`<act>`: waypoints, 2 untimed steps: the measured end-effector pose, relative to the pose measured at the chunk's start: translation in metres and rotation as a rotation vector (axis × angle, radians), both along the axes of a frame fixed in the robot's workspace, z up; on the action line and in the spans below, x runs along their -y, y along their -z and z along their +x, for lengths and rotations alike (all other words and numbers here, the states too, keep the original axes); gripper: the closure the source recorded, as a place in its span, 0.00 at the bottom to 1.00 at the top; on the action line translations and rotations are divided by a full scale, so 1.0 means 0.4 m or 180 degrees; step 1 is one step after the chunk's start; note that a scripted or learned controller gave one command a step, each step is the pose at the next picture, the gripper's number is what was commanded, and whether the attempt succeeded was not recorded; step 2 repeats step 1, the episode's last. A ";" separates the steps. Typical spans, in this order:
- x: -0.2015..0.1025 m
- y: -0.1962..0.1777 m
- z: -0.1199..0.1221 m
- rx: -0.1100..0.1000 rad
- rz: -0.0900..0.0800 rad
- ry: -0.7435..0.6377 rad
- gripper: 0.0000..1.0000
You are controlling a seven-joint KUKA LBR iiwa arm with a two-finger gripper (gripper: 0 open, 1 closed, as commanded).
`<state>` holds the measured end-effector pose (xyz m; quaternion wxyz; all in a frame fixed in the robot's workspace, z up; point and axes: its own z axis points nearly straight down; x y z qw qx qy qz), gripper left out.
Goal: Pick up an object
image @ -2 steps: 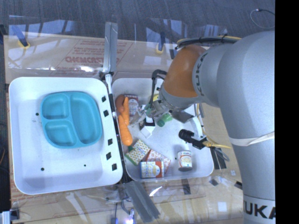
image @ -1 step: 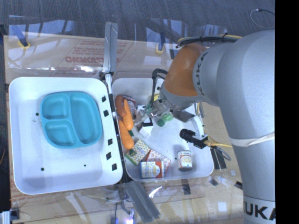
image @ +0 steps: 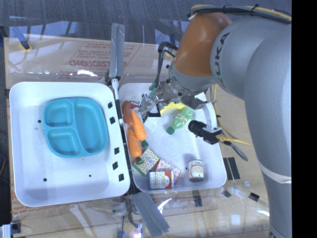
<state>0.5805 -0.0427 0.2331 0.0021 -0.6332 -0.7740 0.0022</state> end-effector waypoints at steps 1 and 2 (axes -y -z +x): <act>-0.043 0.114 -0.007 -0.0022 -0.0004 0.0712 1.00; -0.043 0.114 -0.007 -0.0022 -0.0004 0.0712 1.00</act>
